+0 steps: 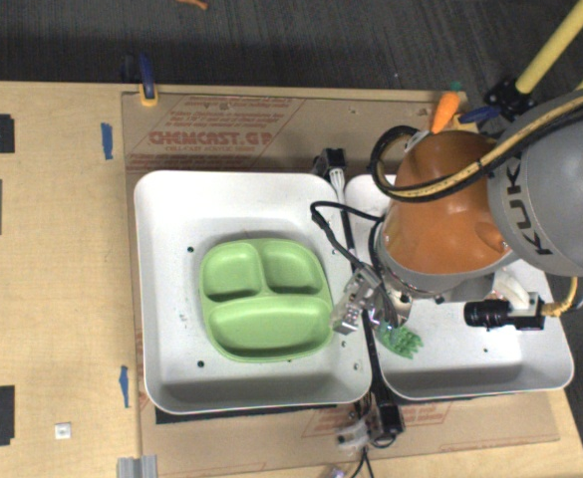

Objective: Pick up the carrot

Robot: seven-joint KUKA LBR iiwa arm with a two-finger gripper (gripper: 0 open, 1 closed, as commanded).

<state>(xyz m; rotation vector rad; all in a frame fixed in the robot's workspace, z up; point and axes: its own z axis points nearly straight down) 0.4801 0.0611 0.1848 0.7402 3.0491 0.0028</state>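
gripper [371, 312] sits at centre frame over the wall between the bins; jaw state can't be told. carrot [445, 110] lies upper right, beyond the bins. green plate [266, 298] in left bin [161, 267].

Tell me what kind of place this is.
Probably a robotics lab test bench: a KUKA arm reaches over two white bins, one holding a green divided plate, on a taped cardboard sheet.

Bright even overhead light, sharp, soft shadows.
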